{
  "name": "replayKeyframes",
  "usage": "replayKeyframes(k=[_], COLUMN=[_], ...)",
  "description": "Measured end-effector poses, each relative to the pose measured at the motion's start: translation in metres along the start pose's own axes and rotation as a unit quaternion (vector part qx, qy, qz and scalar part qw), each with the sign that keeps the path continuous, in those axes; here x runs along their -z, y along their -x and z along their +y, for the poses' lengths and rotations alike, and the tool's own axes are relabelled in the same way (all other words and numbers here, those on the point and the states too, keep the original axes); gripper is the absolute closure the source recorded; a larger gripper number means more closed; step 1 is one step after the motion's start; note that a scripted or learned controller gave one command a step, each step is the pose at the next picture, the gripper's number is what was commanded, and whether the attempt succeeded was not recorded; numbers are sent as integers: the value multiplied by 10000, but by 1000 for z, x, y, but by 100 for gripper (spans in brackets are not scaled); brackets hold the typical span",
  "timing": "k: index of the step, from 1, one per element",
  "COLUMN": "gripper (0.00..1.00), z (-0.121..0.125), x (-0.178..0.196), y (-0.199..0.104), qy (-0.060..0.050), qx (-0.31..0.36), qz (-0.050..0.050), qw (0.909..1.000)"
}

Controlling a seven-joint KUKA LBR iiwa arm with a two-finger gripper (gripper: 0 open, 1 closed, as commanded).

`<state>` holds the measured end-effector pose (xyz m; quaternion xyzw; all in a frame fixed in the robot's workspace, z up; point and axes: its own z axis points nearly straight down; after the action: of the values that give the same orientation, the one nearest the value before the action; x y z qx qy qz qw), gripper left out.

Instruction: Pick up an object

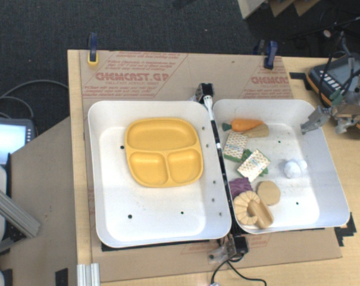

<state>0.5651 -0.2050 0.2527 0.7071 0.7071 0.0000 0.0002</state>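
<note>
1. Dark carpet fills the top of the frame; below it my bench (60,159) carries a brown board (168,70) with red lettering, held at its top edge by two blue clamps (93,47).
2. Two shallow white bins sit side by side on the board, touching along the middle of the frame.
3. Left bin (108,219): one yellow divided plate (164,151), lying flat in the upper half of the bin.
4. Right bin (322,189): all the small things are here, mostly along its left side.
5. Top of that cluster: an orange carrot (246,124), with a tan piece (258,132) just beside it.
6. Below the carrot: two pale patterned packets (253,164), with a green bit between them.
7. Lower left of the right bin: a purple piece (240,186), a round tan disc (268,193) and a tan ridged item (251,210), close together.
8. A small white ball (292,168) lies apart, towards the bin's centre.
9. My tool (313,123) is at the upper right corner of the right bin, well apart from the cluster. It has hold of nothing that I can see; how far open it stands, I cannot tell.
</note>
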Motion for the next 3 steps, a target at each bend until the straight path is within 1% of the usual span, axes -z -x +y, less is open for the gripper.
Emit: replayKeyframes(k=[1, 2, 3], gripper=[0, 0, 0], z=[-13, 17, 53], x=[-141, -167, -167], y=[-30, -66, -87], qy=[-69, 15, 23], qx=[4, 19, 17], qz=[30, -6, -19], qw=[10000, 10000, 10000])
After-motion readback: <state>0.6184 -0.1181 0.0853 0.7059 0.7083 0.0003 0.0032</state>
